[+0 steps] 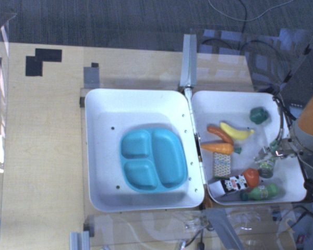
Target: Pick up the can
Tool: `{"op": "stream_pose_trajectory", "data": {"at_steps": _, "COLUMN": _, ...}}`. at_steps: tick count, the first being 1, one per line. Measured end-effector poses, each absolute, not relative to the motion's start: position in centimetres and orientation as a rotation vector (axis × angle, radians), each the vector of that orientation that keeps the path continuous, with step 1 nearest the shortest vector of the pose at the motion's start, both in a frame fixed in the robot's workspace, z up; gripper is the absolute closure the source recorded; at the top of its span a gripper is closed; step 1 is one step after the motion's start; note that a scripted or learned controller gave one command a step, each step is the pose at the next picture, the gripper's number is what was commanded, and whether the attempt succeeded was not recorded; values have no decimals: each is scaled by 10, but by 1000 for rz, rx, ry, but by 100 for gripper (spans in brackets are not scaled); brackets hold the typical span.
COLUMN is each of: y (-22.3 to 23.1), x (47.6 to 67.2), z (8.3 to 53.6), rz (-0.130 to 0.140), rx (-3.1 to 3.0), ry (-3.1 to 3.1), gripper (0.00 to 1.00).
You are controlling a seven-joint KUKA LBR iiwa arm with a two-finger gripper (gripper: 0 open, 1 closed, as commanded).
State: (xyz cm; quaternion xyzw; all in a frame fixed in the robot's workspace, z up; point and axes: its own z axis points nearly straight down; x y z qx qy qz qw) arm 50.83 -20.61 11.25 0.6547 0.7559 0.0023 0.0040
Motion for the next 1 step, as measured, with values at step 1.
{"op": "stream_pose_trajectory", "data": {"at_steps": 1, "y": -140, "x": 597, "z": 226, "rz": 6, "rx": 1726, "ry": 2613, "gripper": 100}}
